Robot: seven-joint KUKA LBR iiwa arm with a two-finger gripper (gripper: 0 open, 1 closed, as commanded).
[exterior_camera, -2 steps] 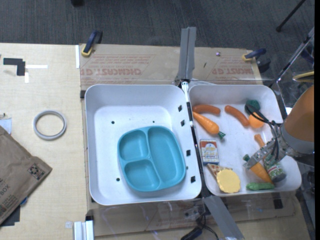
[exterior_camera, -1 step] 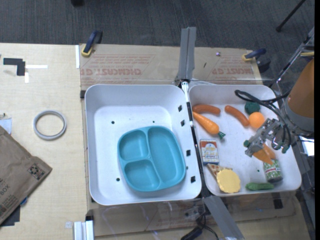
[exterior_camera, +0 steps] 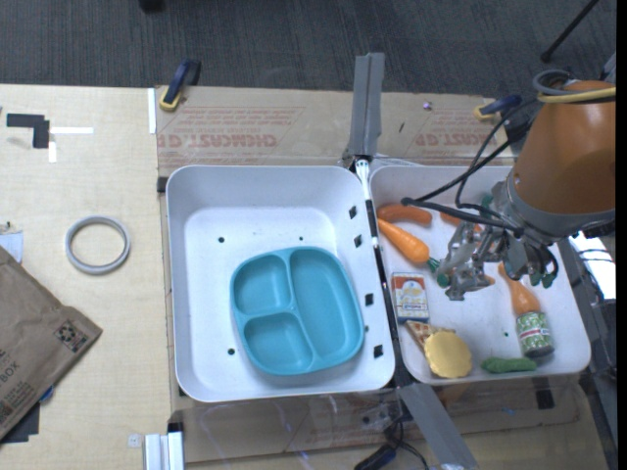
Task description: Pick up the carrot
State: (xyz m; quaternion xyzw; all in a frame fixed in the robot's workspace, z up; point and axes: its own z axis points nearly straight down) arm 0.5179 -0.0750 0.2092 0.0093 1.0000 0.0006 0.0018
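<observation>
An orange carrot (exterior_camera: 404, 240) lies at a slant in the right bin (exterior_camera: 578, 355), close to its left wall. A second, redder orange piece (exterior_camera: 406, 213) rests just behind it. My gripper (exterior_camera: 463, 274) hangs over the middle of the right bin, to the right of the carrot and apart from it. Nothing shows held in it. The arm's orange band and cables cover the bin's far right part.
The right bin also holds a small printed box (exterior_camera: 410, 297), a yellow round piece (exterior_camera: 448, 353), a green pickle (exterior_camera: 507, 365) and a bottle with an orange top (exterior_camera: 532, 323). A blue divided plate (exterior_camera: 294, 308) sits in the left bin (exterior_camera: 196, 213). A tape ring (exterior_camera: 97, 244) lies on the bench.
</observation>
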